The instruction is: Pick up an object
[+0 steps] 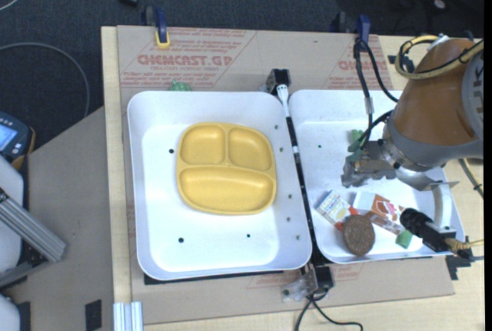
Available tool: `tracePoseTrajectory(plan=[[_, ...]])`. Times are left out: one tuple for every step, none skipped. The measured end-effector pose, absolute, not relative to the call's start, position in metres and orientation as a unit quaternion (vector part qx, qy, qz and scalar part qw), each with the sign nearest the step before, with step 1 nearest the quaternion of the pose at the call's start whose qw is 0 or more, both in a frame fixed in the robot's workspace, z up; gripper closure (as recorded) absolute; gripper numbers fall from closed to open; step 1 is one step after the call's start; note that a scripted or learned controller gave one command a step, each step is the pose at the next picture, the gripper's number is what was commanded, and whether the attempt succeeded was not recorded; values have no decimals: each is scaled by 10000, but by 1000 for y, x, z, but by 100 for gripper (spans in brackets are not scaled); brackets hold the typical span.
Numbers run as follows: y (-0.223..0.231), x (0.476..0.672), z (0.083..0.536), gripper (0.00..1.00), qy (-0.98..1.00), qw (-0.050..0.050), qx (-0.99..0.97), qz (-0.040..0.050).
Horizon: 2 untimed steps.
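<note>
A shallow white left bin [146, 168] is sitting on the left half of the bench, on a cardboard sheet [231, 53] with red print. A yellow divided plate [227, 168] is lying flat in that bin, a little above its middle, with three compartments facing up and well apart from the bin walls.

The right bin [323, 114] is lying just beside it, their rims almost touching along the middle. Near this bin's lower left, a small white packet [333, 207] is resting tilted on the floor. Just right of it and lower, a brown round disc [358, 234] is lying flat close to the near wall. An orange-red packet [384, 210] is lying just beyond the disc, with a small green block [404, 239] near its lower right end.

The gripper [360, 170] is hanging over the middle of the right bin, above and near the white packet, with a small green piece [355, 139] showing just behind it. Whether it is spread or closed, and whether it is touching anything, cannot be told from this slant. The grey and orange arm [438, 107] is reaching in from the right.
</note>
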<state>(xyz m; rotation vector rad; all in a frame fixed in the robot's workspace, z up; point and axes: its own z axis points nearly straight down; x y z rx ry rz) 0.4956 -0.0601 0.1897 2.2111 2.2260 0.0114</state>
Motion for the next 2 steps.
tracePoseTrajectory(plan=[[13,479,206,100,7099,-6,7043,16],[72,481,375,100,7095,40,7046,82]])
